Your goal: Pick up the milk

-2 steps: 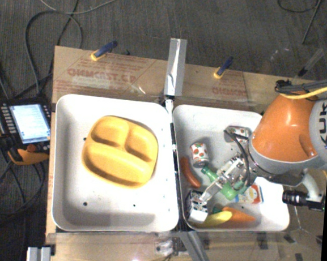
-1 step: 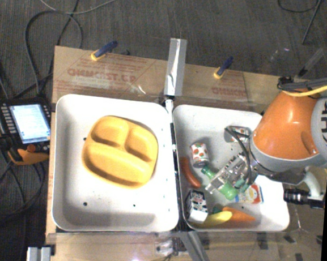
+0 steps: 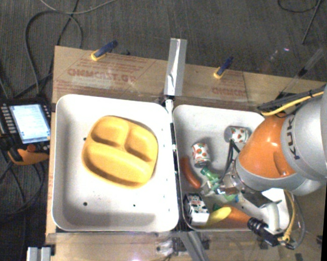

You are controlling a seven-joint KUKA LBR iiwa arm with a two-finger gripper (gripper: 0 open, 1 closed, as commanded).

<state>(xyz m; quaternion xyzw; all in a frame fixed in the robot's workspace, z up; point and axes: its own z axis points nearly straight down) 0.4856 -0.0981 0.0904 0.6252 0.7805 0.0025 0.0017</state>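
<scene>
Milk [image 3: 196,208] lying just left of and below tool [image 3: 220,186], near front wall of right bin [image 3: 210,115], long axis roughly upright in view. Tool state undeterminable, hidden among clutter. Short reach leftward judged sufficient.

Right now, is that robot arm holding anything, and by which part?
Cannot be told: the gripper is low in the right bin, its tip hidden among the items.

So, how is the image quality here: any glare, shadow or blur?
Camera view: soft overall; the left bin shows bright glare on its white floor, the yellow tray casts a shadow below itself, and the arm shades the cluttered right bin, where small items look blurred.
</scene>
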